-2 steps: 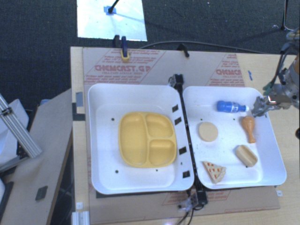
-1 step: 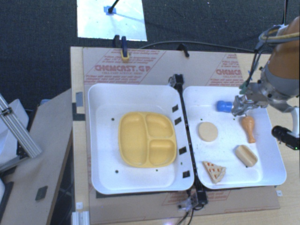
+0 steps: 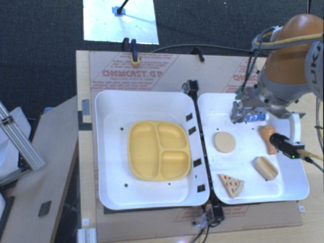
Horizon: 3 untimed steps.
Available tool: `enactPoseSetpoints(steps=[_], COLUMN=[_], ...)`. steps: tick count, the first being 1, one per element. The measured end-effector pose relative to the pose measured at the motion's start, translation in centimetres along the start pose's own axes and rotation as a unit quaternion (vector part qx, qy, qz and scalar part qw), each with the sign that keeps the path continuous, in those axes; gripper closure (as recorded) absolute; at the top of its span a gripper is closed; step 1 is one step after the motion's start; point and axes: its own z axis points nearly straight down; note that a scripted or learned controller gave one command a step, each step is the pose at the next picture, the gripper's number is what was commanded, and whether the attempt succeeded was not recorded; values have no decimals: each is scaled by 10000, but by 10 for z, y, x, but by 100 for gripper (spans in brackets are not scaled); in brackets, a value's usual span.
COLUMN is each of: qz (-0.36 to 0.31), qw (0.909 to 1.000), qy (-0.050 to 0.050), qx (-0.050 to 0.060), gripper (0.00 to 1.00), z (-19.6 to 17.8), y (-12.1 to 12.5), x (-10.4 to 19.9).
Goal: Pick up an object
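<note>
The gripper (image 3: 244, 114) was seen low over the far part of the right bin (image 3: 293, 189), just above a small blue-and-white object (image 3: 256, 117) lying beside it, and whether it was spread or closed could not be told. Nearer than that blue-and-white object lay a round cookie (image 3: 225, 142), a bread roll (image 3: 266, 167), a waffle wedge (image 3: 231, 185) and an orange carrot-like piece (image 3: 268, 134), all well apart. The blue-and-white object was judged light, stiff and rather slick, best pinched across its narrow middle.
</note>
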Motion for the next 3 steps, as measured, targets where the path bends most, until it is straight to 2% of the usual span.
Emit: enactPoseSetpoints(steps=[2,3], qz=[-4,-1], qw=[10000,10000], qy=[2,4], qx=[-10,-16], gripper=[100,100], z=[17,17], y=[34,63], x=[94,138])
